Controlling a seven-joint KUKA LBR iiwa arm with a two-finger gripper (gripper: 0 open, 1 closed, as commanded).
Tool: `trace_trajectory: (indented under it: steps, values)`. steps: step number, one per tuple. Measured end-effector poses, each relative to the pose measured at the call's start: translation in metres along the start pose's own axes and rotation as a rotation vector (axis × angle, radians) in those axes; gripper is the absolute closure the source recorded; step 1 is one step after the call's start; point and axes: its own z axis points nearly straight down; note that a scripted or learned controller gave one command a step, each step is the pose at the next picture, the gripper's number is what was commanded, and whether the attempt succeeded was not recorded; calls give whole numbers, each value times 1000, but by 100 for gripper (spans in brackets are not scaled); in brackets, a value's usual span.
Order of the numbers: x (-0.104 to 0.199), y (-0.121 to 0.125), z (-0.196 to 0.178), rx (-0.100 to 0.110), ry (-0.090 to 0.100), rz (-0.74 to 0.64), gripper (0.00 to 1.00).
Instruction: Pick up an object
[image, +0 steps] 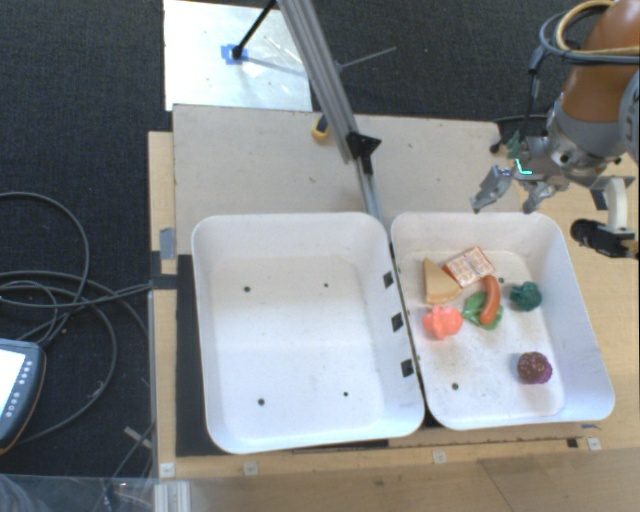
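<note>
The right bin (575, 300) holds several toy foods: a tan wedge (437, 283), a red-and-white patterned square (469, 266), an orange-red sausage (490, 299) lying over a green piece (474, 311), a salmon-pink lump (442, 321), a dark green broccoli-like piece (525, 295) and a purple ball (534, 368). My gripper (512, 194) hangs above the far rim of the right bin, its two grey fingers (489, 190) spread apart with nothing between them. It is well clear of all the objects.
The left bin (300, 330) sits beside the right one, sharing a clipped divider (397, 322). A grey metal pole (335, 95) slants across the back of the bench. Cables and a tablet (15, 385) lie on the floor at left.
</note>
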Motion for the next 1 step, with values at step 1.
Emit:
trace_trajectory:
  steps: [1]
  values:
    - [0,1,-2,-3,-2,-2,0]
